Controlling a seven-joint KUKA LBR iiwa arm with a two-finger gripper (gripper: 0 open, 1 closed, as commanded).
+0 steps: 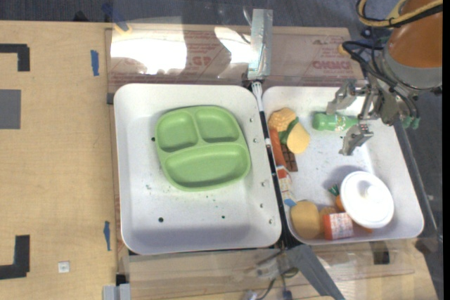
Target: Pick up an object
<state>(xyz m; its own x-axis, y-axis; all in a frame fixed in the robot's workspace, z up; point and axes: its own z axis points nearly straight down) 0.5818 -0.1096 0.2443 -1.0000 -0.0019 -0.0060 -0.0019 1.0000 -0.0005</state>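
Over the right shallow white plastic bin (411,211), metal two-finger gripper (351,119) with fingers spread, nothing between them. Just beside the fingers, to the left: small green cylindrical plastic piece (328,122) on the bin floor. In the left bin (133,221), matte green sectioned plate (202,146).

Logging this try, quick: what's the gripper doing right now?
Gripper: open, holding nothing, above the right bin beside the green object.

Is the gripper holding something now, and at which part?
Nothing is held. The gripper hangs open over the right bin, beside the green object.
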